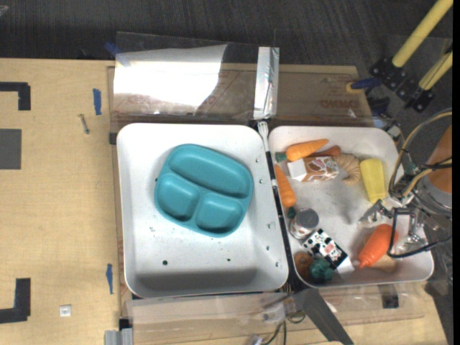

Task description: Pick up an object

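Observation:
My gripper (392, 225) hangs over the right side of the right bin (338, 201), and it looks open. Just below it lies an orange carrot-shaped toy (375, 247), close to the fingertips but not visibly between them. A yellow block (372, 180) lies just above the gripper. Further left in the same bin are a carrot (307, 149), a brown and white packet (320, 168), a second carrot (284, 185) along the left wall, a grey round can (307, 220) and a black and white patterned item (325, 247).
The left bin (144, 214) holds a teal divided plate (203, 188). A dark green item (318, 268) sits in the right bin's front left corner. Yellow-handled tools (420, 31) lie beyond the bench at the upper right. Cables loop around the wrist.

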